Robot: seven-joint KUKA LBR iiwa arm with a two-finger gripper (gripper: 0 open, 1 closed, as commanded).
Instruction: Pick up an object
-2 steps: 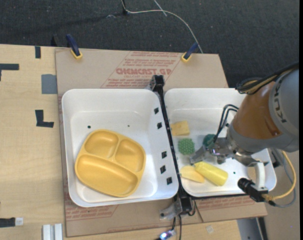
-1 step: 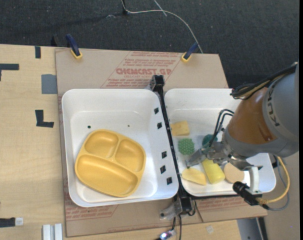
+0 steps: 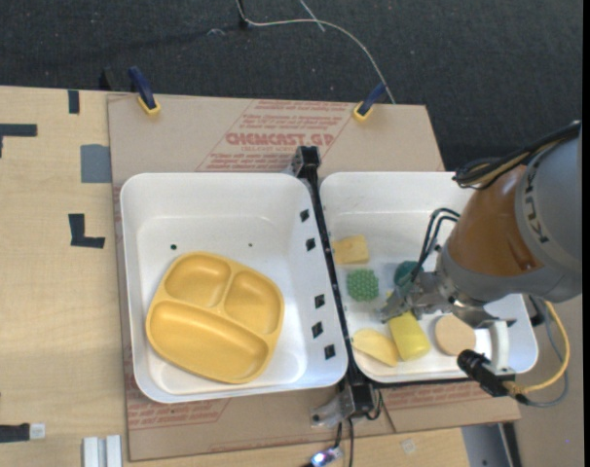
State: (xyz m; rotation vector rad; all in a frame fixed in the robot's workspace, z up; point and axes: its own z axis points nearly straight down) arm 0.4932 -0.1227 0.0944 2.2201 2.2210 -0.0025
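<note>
Gripper (image 3: 397, 305) hangs low in the right bin (image 3: 392, 188), whether open or closed I cannot tell; yellow block (image 3: 409, 338) lies just below it, green ball (image 3: 362, 284) just left; descend straight, centred over one object.

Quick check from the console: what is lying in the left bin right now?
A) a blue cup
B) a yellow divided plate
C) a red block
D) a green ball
B: the yellow divided plate lies on the floor of the left bin, its three compartments facing up.
</note>
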